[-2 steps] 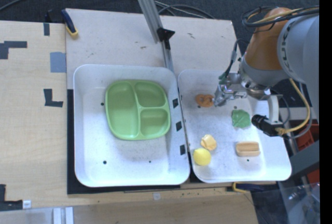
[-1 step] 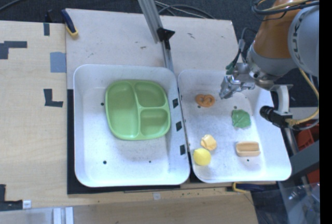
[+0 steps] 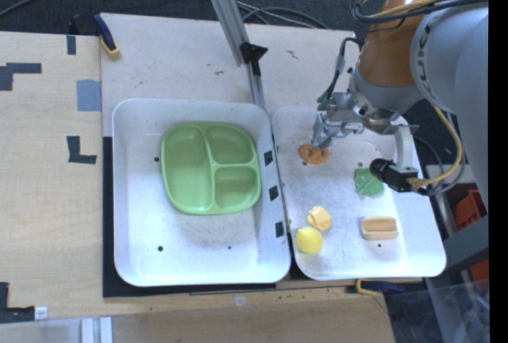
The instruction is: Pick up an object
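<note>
Two white bins, left bin [image 3: 127, 175] holding green tray [image 3: 211, 167], claw [image 3: 320, 144] pinching orange piece [image 3: 313, 154]

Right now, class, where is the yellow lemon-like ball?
In the camera view, the yellow ball lies in the right bin, near its front left corner beside the wall shared with the left bin, just below a small yellow-orange piece.

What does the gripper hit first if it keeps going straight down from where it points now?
Most likely the small orange-brown piece in the right bin: the gripper points down right over it, tips at its top edge. Whether they touch is unclear from this slant.
</note>
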Tool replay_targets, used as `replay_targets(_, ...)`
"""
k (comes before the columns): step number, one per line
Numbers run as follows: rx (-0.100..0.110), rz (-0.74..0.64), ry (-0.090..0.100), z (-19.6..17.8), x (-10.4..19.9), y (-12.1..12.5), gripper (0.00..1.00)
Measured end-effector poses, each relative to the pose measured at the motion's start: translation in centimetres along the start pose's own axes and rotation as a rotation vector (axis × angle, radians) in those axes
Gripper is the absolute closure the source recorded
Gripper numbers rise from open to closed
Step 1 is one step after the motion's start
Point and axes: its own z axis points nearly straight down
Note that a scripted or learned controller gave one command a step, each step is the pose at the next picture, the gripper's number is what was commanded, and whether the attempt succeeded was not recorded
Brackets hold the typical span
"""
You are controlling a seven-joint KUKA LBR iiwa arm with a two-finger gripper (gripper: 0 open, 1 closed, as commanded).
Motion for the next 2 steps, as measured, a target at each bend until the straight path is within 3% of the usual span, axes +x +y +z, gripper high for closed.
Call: replay_targets(2, 0.001, -0.002, 0.0, 0.5, 11.7, -0.7, 1.0)
